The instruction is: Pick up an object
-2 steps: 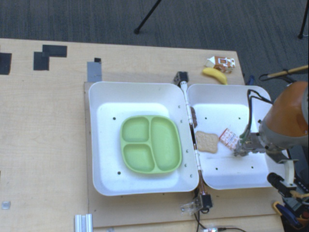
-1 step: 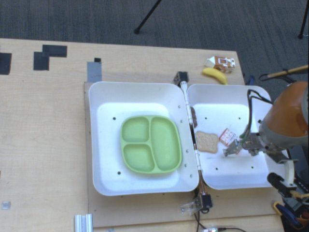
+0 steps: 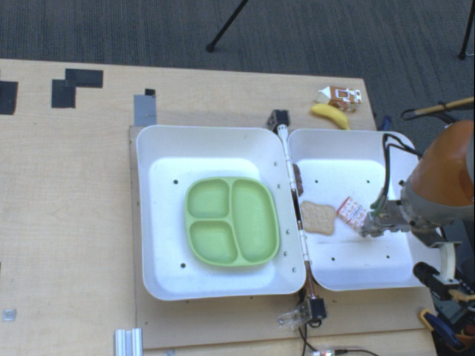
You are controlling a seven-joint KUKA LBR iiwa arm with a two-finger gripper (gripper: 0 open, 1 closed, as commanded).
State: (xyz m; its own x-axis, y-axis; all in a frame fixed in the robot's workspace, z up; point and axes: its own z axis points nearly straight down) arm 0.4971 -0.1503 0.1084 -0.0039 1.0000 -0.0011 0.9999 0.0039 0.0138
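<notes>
In the right bin [image 3: 349, 269] lie a tan slice of toast [image 3: 318, 217] near the left wall and a small red-and-white packet [image 3: 351, 211] just right of it. My gripper [image 3: 369, 228] comes in from the right and hangs low over the bin floor, right beside the packet's lower right corner. From this height the fingertips are too small and dark to read. Nothing shows clearly between them.
The left bin [image 3: 159, 199] holds a green divided plate [image 3: 231, 222]. A banana [image 3: 329, 114] and a small carton [image 3: 341, 95] lie on the bench behind the right bin. The arm's orange band [image 3: 447, 170] hangs over the right bin's right edge.
</notes>
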